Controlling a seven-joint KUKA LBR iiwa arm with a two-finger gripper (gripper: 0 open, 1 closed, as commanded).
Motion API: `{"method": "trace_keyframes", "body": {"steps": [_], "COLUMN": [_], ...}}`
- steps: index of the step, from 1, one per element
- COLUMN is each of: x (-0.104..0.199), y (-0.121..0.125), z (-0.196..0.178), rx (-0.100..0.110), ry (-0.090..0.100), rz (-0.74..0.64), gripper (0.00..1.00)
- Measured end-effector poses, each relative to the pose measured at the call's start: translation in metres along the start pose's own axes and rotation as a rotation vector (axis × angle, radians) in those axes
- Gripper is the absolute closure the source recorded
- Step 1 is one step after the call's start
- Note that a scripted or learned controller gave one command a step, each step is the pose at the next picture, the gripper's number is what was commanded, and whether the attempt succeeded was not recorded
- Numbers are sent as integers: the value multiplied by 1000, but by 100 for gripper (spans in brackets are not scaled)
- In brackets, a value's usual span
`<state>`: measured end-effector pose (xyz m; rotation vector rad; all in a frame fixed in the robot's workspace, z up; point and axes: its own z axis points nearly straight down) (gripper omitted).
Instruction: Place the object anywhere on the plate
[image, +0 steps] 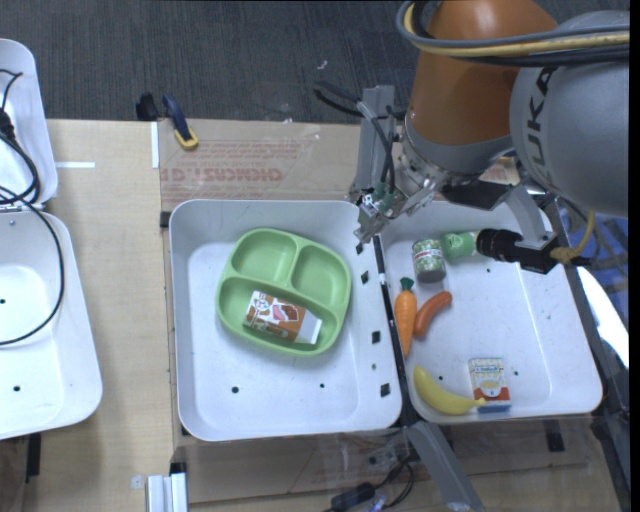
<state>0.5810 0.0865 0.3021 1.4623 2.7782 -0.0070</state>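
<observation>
A smooth yellow banana (443, 394) and small printed box (489, 384) lie nearest. The printed carton (281, 318), lettering unreadable, rests in the glossy green plate's (287, 287) long compartment. Whether the gripper (380, 205) grasps anything can't be judged.

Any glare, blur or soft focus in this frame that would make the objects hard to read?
Camera view: lighting is even and the green plate with the carton on it reads sharp; the arm's orange band sits close to the lens and looks soft and oversized; a bright glare streak runs along the right bin's far edge; the small items, such as the banana, cast only faint shadows.
</observation>
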Motion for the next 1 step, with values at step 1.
{"method": "trace_keyframes", "body": {"steps": [1], "x": [0], "y": [0], "z": [0], "rx": [0], "ry": [0], "rz": [1], "gripper": [0]}}
